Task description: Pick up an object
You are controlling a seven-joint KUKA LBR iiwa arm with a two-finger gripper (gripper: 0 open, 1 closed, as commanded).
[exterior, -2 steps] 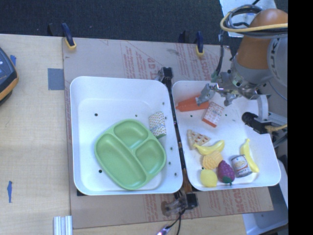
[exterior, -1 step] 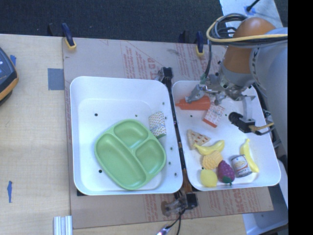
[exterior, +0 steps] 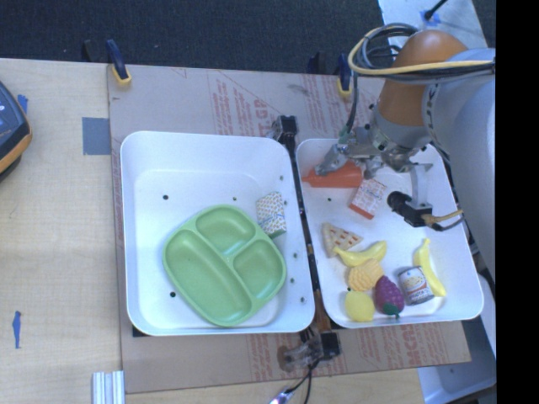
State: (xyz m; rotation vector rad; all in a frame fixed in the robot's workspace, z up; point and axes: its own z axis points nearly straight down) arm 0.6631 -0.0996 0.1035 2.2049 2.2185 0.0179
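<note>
Camera view: the hand (exterior: 360, 160) is low in the right white bin (exterior: 461, 305).
Touching: flat orange carrot-shaped piece (exterior: 333, 176).
Hand state: cannot tell.

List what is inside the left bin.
The left bin holds a green divided plate and a small patterned cup by its far right edge. Whatever lies under the plate is covered.

Wooden bench (exterior: 50, 251): cardboard sheet (exterior: 219, 99), two white bins (exterior: 139, 225) atop.
</note>
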